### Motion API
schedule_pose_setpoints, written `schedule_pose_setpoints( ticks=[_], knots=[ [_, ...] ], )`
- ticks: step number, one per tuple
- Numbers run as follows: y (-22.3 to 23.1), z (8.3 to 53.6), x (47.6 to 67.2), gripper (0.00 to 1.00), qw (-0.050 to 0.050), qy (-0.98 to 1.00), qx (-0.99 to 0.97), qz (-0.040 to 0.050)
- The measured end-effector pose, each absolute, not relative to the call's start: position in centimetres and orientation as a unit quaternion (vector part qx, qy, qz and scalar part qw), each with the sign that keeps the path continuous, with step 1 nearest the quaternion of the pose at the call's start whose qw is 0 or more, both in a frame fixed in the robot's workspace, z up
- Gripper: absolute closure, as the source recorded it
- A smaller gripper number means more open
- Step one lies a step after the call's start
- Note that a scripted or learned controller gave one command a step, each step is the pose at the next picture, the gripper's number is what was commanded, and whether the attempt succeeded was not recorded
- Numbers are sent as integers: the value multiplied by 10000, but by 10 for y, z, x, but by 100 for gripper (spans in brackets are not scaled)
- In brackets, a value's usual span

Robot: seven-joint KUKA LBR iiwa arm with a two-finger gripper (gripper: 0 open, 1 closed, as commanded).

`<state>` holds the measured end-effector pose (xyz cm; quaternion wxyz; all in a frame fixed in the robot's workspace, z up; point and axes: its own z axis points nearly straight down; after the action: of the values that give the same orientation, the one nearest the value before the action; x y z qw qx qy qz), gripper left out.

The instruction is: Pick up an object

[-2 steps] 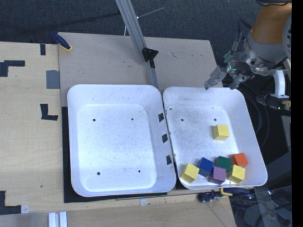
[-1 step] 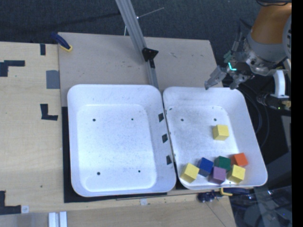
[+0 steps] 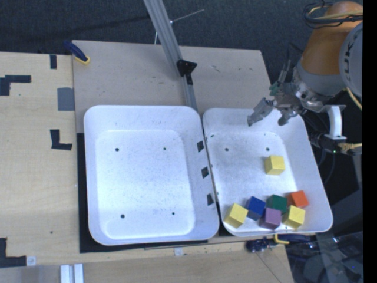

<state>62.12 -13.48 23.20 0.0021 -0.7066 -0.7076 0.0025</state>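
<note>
While the left bin [image 3: 144, 170] offers you nothing to grasp, the blocks lie in the right bin [image 3: 235, 140]: a lone yellow block [image 3: 274, 164] mid-bin, the rest clustered at its near edge. Your gripper [image 3: 270, 116] hovers spread and unladen over the far rim, so the pick remains undone.

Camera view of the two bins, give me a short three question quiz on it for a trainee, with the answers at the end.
1. True or false: the gripper holds a block between its fingers.
2. How many blocks lie in the right bin?
3. Which block sits apart from the rest? A) blue B) purple C) the upper yellow one

Key
1. False. The gripper hangs open over the far end of the right bin, with nothing between its fingers.
2. Seven: the lone yellow block, plus a cluster at the near end made of a yellow block, blue block, green block, purple block, orange block and another yellow block.
3. C.
</note>
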Motion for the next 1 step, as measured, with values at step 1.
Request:
schedule_pose_setpoints(
  ticks=[1],
  knots=[
    [-133, 167, 623, 0, 27, -7076, -7066, 28]
  ],
)
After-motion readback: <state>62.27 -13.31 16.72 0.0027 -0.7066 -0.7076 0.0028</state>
